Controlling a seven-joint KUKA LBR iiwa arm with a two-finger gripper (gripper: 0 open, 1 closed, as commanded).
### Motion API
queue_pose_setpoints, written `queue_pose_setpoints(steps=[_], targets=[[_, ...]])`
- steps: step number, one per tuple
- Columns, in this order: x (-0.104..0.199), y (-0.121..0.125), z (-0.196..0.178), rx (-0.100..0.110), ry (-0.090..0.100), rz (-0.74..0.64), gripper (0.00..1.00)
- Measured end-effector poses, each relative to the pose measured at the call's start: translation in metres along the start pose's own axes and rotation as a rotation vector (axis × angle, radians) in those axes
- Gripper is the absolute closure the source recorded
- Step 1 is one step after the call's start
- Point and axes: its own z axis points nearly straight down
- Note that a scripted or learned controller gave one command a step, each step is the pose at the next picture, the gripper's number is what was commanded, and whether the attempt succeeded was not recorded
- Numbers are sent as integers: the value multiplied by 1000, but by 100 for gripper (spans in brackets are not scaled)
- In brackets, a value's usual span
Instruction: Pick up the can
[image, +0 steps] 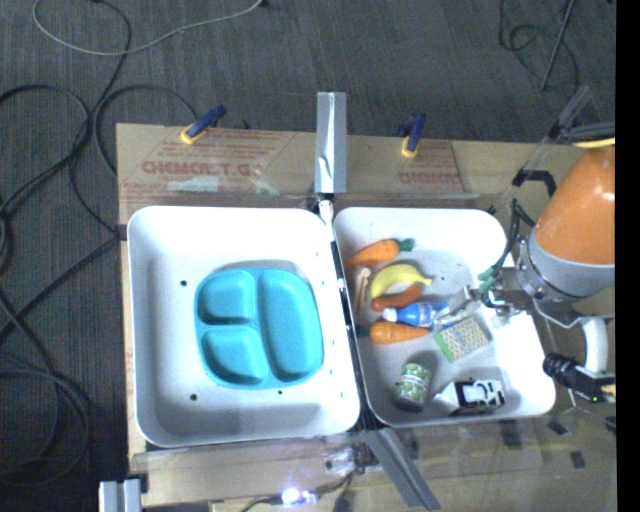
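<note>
The arm (585, 215) enters at the frame's right edge, orange band uppermost, its gripper (487, 296) extended leftward at mid-height.

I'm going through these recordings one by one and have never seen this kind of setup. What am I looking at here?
One fixed camera looks down at a slant on a bench with two shallow white bins. The grey and orange shape at the right edge is the robot arm, reaching in from that side. The left bin holds a blue divided tray. The right bin holds toy food: two carrots and a banana, plus a small bottle, a green patterned packet, a black-and-white item and the can, lying near the bin's front edge. Nothing can be seen held.
</note>
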Motion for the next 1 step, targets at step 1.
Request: queue_pose_setpoints(steps=[1], targets=[[-1, -13, 99, 2, -1, 36, 0]])
